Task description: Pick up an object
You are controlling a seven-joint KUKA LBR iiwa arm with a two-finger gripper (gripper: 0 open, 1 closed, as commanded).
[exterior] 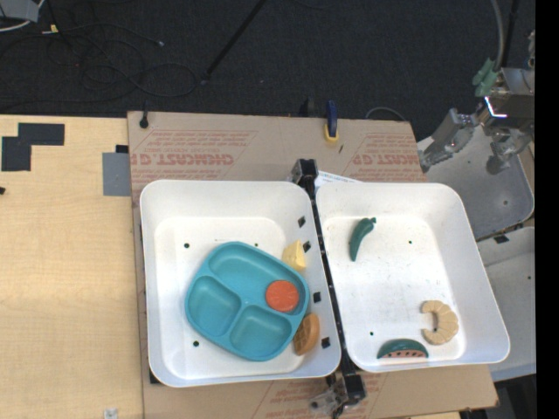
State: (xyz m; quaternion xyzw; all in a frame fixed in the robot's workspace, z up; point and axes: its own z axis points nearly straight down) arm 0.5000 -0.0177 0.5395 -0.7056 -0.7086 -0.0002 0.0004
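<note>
The right bin holds a green chili pepper near its back left, a tan curved pastry at the front right, and a watermelon slice against the front wall. In the left bin a teal divided plate carries an orange-red round piece. A yellow piece and a brown bun-like piece lie by the plate's right rim. My gripper hangs outside the bins, above and beyond the right bin's back right corner, far from every object.
The bins sit on a cardboard sheet on a wooden bench. A black divider clip joins the bins at the back. A blue-and-yellow clamp stands at the cardboard's far edge. Grey arm parts sit at the upper right.
</note>
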